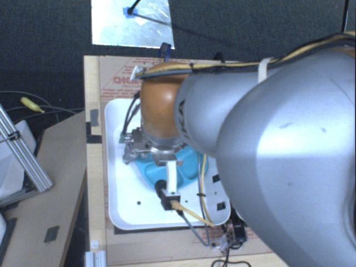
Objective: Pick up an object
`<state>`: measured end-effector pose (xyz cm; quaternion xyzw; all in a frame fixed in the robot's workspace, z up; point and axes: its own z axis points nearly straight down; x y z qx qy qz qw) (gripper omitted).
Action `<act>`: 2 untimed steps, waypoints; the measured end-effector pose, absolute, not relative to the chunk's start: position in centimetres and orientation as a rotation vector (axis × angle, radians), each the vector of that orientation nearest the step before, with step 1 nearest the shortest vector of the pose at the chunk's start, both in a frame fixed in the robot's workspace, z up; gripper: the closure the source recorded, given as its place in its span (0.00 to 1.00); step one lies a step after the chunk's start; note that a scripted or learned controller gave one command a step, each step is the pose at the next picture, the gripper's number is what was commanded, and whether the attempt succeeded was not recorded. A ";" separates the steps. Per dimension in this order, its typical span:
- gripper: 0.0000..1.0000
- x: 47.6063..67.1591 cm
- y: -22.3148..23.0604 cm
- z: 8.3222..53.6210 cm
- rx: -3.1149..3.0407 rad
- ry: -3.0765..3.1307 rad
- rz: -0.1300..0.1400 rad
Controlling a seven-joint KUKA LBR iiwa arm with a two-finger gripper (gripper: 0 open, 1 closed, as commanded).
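Note:
My gripper (151, 152) hangs low over the left white bin (118, 204), below the orange wrist band (158, 107). The grey arm fills the right half of the camera view and covers much of the bin. A light blue object (188, 163) lies in the bin directly under and beside the gripper. Its shape is partly hidden by the wrist, and I cannot tell whether the gripper touches it.
The bin rests on a cardboard sheet (111, 74) on the bench. A tiny dark speck (139, 203) sits on the bin floor near the front. Aluminium rails (22, 154) stand at the far left. A shiny foil sheet (130, 15) lies beyond the bench.

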<state>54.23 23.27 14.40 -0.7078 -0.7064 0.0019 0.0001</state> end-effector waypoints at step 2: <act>1.00 48.6 23.6 30.8 -2.215 -2.231 -0.024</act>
